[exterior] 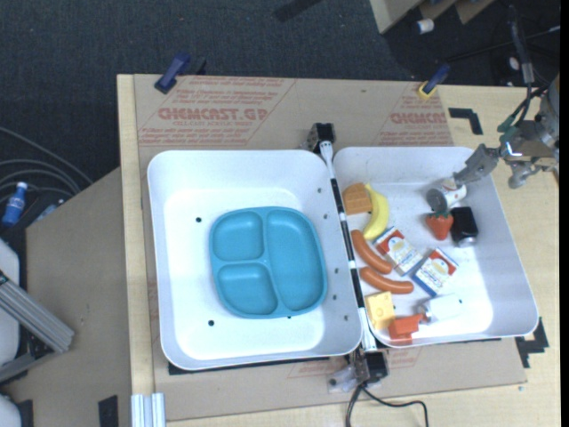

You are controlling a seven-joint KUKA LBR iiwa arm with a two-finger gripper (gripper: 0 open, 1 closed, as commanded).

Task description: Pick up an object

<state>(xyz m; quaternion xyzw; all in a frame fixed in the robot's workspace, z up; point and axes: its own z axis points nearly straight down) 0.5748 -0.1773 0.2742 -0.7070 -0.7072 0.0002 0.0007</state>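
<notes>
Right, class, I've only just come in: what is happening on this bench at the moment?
A grey robot arm reaches in from the right, and its gripper hangs over the right-hand white bin, just above a small orange carrot-shaped toy. Nothing can be seen in its grasp. That bin also holds a yellow toy banana, two orange toy sausages, small printed packets and a black block. The left-hand white bin holds a blue sectioned plate.

Blue divided plate (pixel 267 261) in left bin (pixel 169 238), clamps (pixel 172 74) on bench.
</notes>
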